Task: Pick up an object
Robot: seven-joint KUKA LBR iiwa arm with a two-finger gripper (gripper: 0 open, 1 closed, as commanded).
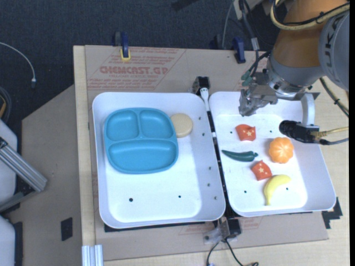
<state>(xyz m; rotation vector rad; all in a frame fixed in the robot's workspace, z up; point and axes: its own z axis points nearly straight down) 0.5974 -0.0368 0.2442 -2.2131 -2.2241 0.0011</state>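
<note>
- In the right-hand shallow white plastic bin (310, 201) lay the loose playthings: a red toy strawberry-like piece with a pale spot (246, 132) near the far end, a dark green toy chilli pepper (239, 155) lying crosswise just below it, an orange toy mandarin (280, 150) to the right, a second small red piece (262, 170) nearer the camera and a yellow toy banana (275, 188) closest to the front rim.
- They sat apart from one another, which I judged left room for fingers to come down around any single one; only the pepper's tip came close to the second red piece.
- The left-hand white bin (161, 204) carried a blue three-compartment plastic plate (141, 140) with a round cream-coloured disc (182, 124) touching its right edge, probably a drop-off side.
- Both bins rested on a brown board-topped counter (83, 148).
- The grey arm with its orange band (302, 35) reached in from the right and bent down over the far end of the right bin.
- Its hand (250, 107) pointed downward, just above and beyond the far red piece, not touching it.
- Nothing sat between the fingers; whether they were spread or closed I could not tell.
- The far red piece looked like the likeliest target, needing a short descent toward the camera side.
</note>
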